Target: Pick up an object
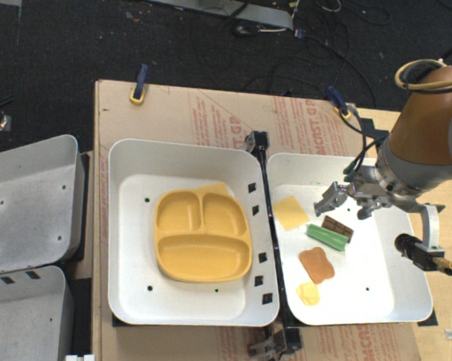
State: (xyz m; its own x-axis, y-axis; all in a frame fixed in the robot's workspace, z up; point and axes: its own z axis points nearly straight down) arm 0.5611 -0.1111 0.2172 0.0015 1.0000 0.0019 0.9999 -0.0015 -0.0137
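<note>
In the right bin (403,296) lie a pale yellow cheese slice (290,213), a brown chocolate bar (337,226), a green block (326,237), an orange-brown bread slice (316,265) and a small yellow piece (308,294). My gripper (348,203) hangs over the bin's upper middle, just above and behind the chocolate bar. It is open, its fingers spread wide with nothing between them. The green block lies right beside the chocolate bar, on its near-left side.
The left bin (127,207) holds a yellow divided plate (203,237). A black divider (267,233) runs between the two bins. Grey metal trays (24,200) stand off the bench at left. The right bin's right half is bare white floor.
</note>
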